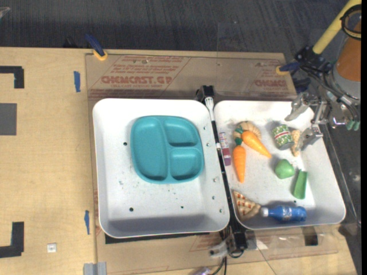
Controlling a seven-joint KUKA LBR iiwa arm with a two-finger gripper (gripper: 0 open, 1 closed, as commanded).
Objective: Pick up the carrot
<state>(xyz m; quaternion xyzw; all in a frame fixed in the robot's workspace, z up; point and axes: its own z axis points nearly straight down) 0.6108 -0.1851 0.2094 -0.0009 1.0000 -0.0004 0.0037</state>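
Orange against the white plastic, two carrots lie in the right bin [332,208]. One carrot [256,142] slants from upper left to lower right, and the other carrot [239,162] points downward just below and left of it, near the bin's left wall. The pincer [307,122] hangs over the upper right part of the same bin with its fingers spread apart and nothing between them, well to the right of both carrots. Just left of the pincer sits a small green patterned toy [281,136]. Below that lie a round green piece [284,169] and a long green vegetable [300,184]. A blue bottle [287,212] rests along the near wall, beside a waffle-like piece [245,204]. The left bin [109,182] holds a teal divided tray [167,148]. Both bins sit on the brown counter [46,153].
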